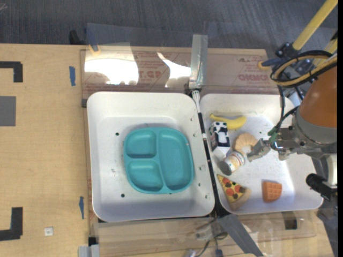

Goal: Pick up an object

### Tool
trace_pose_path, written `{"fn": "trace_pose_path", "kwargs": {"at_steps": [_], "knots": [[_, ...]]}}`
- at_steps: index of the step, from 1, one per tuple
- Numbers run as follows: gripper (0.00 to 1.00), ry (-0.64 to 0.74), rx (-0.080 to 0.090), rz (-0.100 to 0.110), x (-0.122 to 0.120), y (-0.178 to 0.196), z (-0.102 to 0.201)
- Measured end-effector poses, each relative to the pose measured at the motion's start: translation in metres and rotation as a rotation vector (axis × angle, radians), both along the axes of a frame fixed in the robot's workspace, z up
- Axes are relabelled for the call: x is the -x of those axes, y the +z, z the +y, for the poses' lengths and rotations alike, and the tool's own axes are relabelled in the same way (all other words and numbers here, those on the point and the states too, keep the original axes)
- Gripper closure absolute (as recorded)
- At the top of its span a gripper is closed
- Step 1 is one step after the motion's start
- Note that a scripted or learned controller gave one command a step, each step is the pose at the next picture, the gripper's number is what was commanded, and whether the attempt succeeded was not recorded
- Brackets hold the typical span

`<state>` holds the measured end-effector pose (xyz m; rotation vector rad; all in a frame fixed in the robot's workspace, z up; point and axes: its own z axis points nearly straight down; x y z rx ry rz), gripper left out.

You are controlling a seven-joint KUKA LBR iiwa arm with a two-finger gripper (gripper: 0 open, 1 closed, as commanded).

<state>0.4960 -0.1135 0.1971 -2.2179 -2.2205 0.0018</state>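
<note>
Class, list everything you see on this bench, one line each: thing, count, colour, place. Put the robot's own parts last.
bins: two, white, side by side on the bench
divided plate: one, teal, middle of the left bin
banana: one, yellow, top of the right bin
black-and-white toy: one, just below the banana
shell-shaped pastry: one, tan, centre of the right bin
small jar: one, pale with grey lid, lying below the pastry
pizza slice: one, yellow and red, lower left of the right bin
waffle: one, orange, lower right bin
arm: one, grey and orange, from the right
claw: one, grey, beside the pastry
</note>
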Motion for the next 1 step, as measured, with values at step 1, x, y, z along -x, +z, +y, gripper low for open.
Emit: {"fn": "trace_pose_path", "kwargs": {"at_steps": [1], "knots": [[0.00, 0.133, 0.002, -0.009, -0.0268, -0.0900, 0.0110]]}}
